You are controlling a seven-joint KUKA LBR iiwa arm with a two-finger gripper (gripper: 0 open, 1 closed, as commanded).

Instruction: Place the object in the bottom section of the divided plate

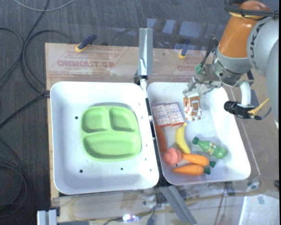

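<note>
Plate: a lime-green plastic divided plate (111,132) lies in the left shallow white bin (61,172); two small sections sit at its far side and one wide section at its near side, which I take as the bottom section.
Object: a small orange-and-white printed carton (192,106) stands at the far end of the right shallow white bin (241,165), directly under the tool; judging by that, it is the thing to move.
Tool: the two-finger tool (200,86) hangs at the carton's top, touching or nearly so; the slant of the view does not show whether its fingers are spread or closed, so I cannot tell its state, and I cannot say the carton is held.
Arm: the grey arm with its orange band (239,32) comes in from the right, over the right bin's far corner.
Neighbours: a flat red-and-white printed packet (167,114) lies just beside the carton; a yellow toy banana (181,138), a green toy bottle (210,148), two orange toy carrots (193,164) and a pink soft lump (173,156) lie nearer, apart from it.
Handling: the carton is probably light, hollow and easily crushed, with smooth sides that may slip.
Hold: across its two narrow faces near the top, squeezed gently.
Risk: it may tip or twist when lifted.
</note>
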